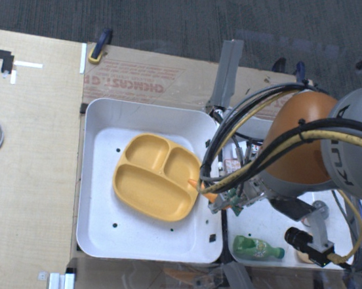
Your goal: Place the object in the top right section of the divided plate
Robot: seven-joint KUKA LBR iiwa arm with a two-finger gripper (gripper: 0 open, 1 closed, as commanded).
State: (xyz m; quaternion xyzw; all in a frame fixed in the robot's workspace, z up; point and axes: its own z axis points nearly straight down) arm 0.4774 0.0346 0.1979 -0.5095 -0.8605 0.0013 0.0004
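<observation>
Currently on the bench: two bins, one arm, entries as follows.

1. Orange piece (pixel 200 187). Small, slim and carrot-coloured. It lies by the right wall of the left bin (pixel 87 181), at the right rim of the plate and directly at the tip of the gripper. Whether it rests on the rim or hangs just above it cannot be told.

2. Plate (pixel 156 178). Yellow, divided and turned at a slant near the middle of the left bin. Its large section faces the bin's front edge and its two small sections face the back. All three are bare. The top right section (pixel 181 165) is just beside the orange piece.

3. Gripper (pixel 221 197). It is low over the wall between the bins, under a bundle of cables. Cannot tell whether it is parted, closed, or clamped on the orange piece.

4. Green bottle (pixel 256 248). It lies on its side at the front edge of the right bin (pixel 277 216), well apart from the plate.

Handling note for entry 1, as a judgement: likely light and stiff, perhaps a smooth plastic toy, so somewhat slippery but not fragile. If it tapers, it is best taken across its thicker middle rather than at the thin end, so that it does not pivot or squirt out on release.
</observation>
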